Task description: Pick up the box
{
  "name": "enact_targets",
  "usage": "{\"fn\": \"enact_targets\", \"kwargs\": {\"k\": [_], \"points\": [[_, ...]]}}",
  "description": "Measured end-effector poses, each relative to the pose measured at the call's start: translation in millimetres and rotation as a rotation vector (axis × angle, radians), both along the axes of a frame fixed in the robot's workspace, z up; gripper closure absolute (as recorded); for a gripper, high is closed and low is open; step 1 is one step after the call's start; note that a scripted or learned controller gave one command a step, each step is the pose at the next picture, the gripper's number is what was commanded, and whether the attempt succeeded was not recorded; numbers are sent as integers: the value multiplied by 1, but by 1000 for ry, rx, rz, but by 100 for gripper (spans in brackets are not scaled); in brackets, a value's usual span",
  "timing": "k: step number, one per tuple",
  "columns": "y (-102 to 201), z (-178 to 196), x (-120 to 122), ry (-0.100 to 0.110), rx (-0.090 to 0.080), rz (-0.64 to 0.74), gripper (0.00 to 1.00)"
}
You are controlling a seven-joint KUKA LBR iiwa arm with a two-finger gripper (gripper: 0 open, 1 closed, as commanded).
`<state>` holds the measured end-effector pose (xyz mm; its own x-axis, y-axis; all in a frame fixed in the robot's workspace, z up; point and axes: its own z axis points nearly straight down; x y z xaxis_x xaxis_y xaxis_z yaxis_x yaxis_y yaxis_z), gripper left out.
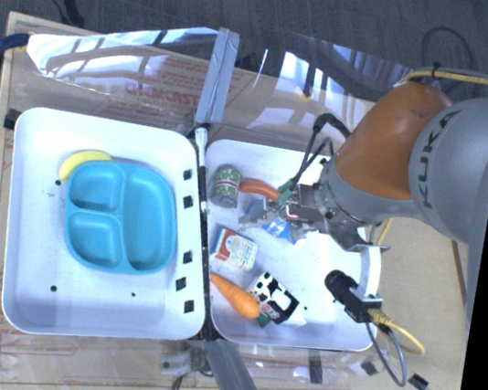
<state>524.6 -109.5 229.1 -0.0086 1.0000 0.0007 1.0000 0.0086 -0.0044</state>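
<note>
Camera view: looks down at a slant on a wooden table (pixel 56 47) carrying two shallow white bins side by side.
Left bin (pixel 21 226): holds a blue divided tray (pixel 120 217) lying flat, with a yellow object (pixel 83 160) peeking out from under its upper left corner.
Right bin (pixel 333 329): holds the clutter of small things and the arm's working end.
Arm (pixel 436 157): grey with an orange band, reaching in from the right and bent down over the upper part of the right bin.
Claw (pixel 281 207): low over the upper middle of the right bin, among a small pile of items; whether its grip is released or clenched cannot be told, as the wrist and clutter blur together there.
Box (pixel 235 250): a small white carton with red and green print, lying flat near the left wall of the right bin, just below and left of the claw, apart from it.
Can (pixel 225 184): a small tin near the bin's upper left corner, above the box.
Carrot (pixel 236 297): orange, lying aslant just below the box.
Black-and-white item (pixel 275 298): beside the carrot's right end, near the bin's lower wall.
Orange item (pixel 257 187): slim, just right of the can, next to the claw.
Cables (pixel 388 329): black and yellow, trailing off the arm over the bin's right rim.
</note>
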Motion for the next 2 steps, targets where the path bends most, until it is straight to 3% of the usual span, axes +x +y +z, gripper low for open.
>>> {"fn": "enact_targets", "kwargs": {"k": [1, 2], "points": [[-8, -135, 71, -1, -9, 14, 0], [-9, -133, -29, -14, -15, 63, 0]]}}
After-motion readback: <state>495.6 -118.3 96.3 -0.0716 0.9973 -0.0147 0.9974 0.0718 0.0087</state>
